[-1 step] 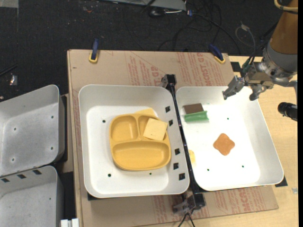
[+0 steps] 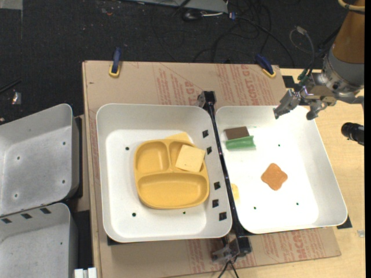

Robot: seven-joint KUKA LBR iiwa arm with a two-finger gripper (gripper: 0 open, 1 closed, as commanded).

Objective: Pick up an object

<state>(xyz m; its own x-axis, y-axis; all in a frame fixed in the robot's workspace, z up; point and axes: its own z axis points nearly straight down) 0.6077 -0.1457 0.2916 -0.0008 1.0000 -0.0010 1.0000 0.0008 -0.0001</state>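
Here the gripper (image 2: 297,107) hangs with fingers spread, pinching nothing, over the right bin (image 2: 313,155)'s far edge. Nearest target — the green block (image 2: 240,143), down-left of it, long axis crosswise — the orange cookie-like piece (image 2: 274,176) lies farther below

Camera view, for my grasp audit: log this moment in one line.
gripper: open, holding nothing | over right bin far edge | orange waffle: untouched

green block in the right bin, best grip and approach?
Probably straight down on the green block, fingers across its narrow width at mid-length. It lies flat, long axis left to right, close against the brown block behind it, so that far-side finger has little room.
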